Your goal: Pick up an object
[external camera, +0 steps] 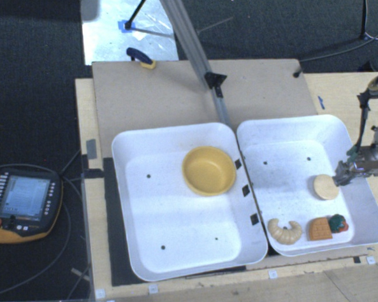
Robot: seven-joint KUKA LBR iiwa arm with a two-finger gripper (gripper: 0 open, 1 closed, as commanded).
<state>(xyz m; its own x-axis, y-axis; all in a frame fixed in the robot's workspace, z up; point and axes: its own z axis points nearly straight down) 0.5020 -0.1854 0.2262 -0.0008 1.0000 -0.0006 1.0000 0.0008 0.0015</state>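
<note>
From where I stand the claw [339, 175] hangs low over the right-hand bin [290, 131], reaching in from its far right side. Well off to the claw's left, in the other bin [138, 201], sits a yellow bowl [209, 170], upright and alone. Nearer, below the claw and a little to its left, three small things lie in a row along the front of the right-hand bin: a pale croissant-shaped piece [285, 231], an orange cracker-like square [319, 229], and a small dark green and red thing [338, 223] touching that square's right edge. None of them lies between the claw and its target. A slanted metal pole [192, 41] crosses the tabletop [166, 91] far behind and to the left, and a handheld control pad [21, 203] lies on the dark floor further left.

The round piece [325, 187] is a pale cream disc, flat and plain, lying just below and to the left of the claw's tip, seemingly touching it. How far the claw stands open I cannot tell, for it is small and blurred; nothing is visibly gripped.
</note>
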